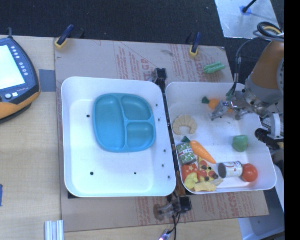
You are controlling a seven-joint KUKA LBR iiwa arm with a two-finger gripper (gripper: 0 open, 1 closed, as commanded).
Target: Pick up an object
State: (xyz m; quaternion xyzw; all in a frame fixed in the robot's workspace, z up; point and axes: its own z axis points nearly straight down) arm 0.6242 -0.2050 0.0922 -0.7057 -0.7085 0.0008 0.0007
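The counter (25,159) was of light wood, and a sheet of brown cardboard (135,59) lay on it under two white bins. The left bin (75,179) carried a blue plate (124,122) with three compartments, lying flat near the bin's middle. The right bin (262,156) stood just beside it, their rims touching along the middle.

The grey arm (266,76), with its orange part, reached in from the right over the far right corner of the right bin. Its fingers (225,111) hung low at the far side of this bin, just beside a small orange and green piece (210,103). The fingers were too small and dark to read, so I cannot tell if they were wide or narrow, and no thing was seen between them.

A teach pendant (10,81) with a bright screen lay at the left edge of the counter. In the right bin, the croissant (184,125) lay near the left wall. A carrot (202,152) lay below it, tilted, next to a small green packet (185,154). A red and yellow pile of toy food (200,178) filled the near left corner. A small can (231,169) lay on its side, touching a red tomato (249,173). A green round piece (240,143) lay apart, near the right wall. Another green thing (213,68) lay on the cardboard outside the bin.
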